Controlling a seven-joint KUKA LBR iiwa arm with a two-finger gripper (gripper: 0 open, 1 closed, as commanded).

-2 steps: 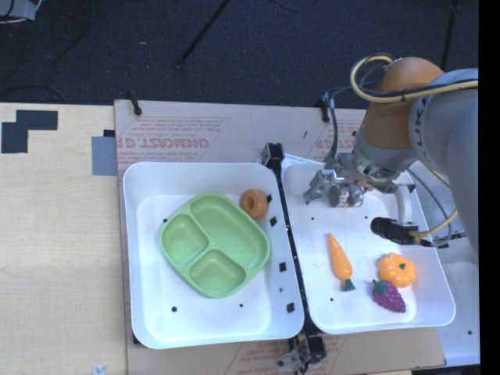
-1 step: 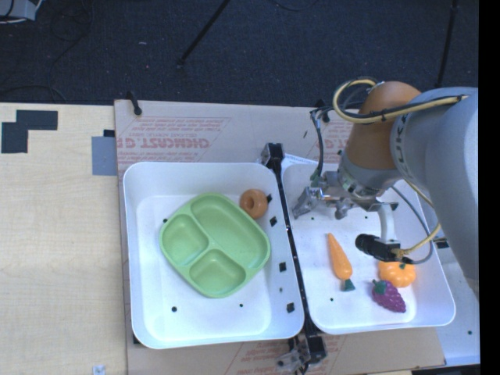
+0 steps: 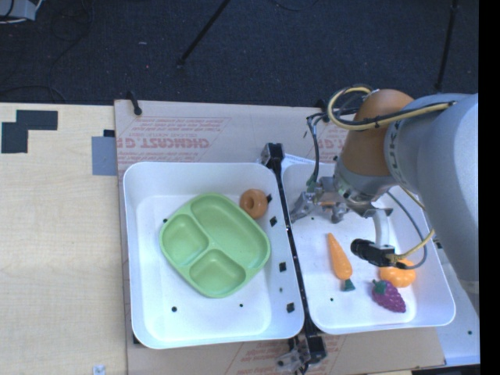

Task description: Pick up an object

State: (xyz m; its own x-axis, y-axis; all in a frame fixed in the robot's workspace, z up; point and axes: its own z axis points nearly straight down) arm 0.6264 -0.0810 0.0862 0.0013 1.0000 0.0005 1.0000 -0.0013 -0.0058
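My gripper point(image 3: 316, 203) hangs over the back left part of the right bin point(image 3: 437, 307), close to the divider between the bins. An orange carrot point(image 3: 339, 257) with a green tip lies just in front of it, apart from it. Further right in the same bin are a small orange fruit point(image 3: 397, 274) and a purple bunch of grapes point(image 3: 388, 296). A brown doughnut point(image 3: 253, 202) lies in the left bin point(image 3: 148, 303) near the divider. I see nothing held by the gripper.
A green divided plate point(image 3: 215, 244) takes up the middle of the left bin. The grey arm with its orange band point(image 3: 375, 143) covers the back right of the right bin. Cardboard point(image 3: 195, 135) lies under both bins.
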